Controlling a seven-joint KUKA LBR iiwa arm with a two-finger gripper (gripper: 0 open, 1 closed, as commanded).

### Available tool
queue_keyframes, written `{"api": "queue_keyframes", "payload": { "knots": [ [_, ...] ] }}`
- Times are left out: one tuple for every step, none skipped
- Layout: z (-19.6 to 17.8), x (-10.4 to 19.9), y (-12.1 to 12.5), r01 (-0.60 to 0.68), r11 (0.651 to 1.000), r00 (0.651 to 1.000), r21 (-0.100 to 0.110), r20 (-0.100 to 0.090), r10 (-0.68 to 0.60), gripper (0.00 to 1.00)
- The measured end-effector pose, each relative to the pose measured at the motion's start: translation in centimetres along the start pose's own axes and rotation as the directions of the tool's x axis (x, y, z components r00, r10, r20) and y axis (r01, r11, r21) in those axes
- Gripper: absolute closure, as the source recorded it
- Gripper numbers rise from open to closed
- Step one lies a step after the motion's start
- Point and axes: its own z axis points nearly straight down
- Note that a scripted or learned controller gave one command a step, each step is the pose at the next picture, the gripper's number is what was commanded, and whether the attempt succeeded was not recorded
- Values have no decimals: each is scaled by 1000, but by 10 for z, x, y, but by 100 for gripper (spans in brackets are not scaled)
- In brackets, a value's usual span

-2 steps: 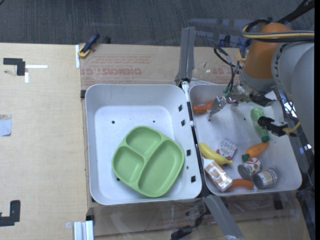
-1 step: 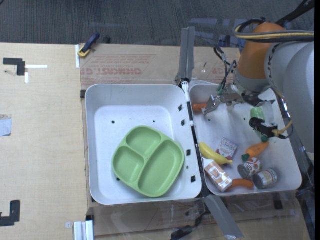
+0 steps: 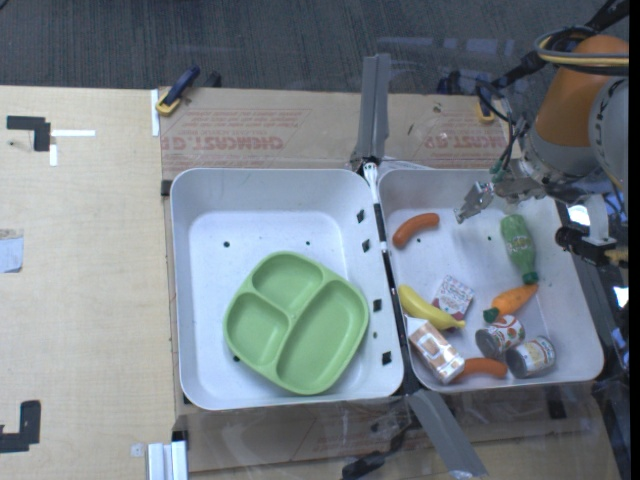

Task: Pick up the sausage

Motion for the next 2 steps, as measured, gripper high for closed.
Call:
{"api": "queue_keyframes", "payload": {
  "knots": [
    [23, 66, 9, -511, 860, 860, 4, 0, 511, 0],
    [-6, 46, 8, -450, 893, 893, 2, 1, 450, 0]
  ]
}}
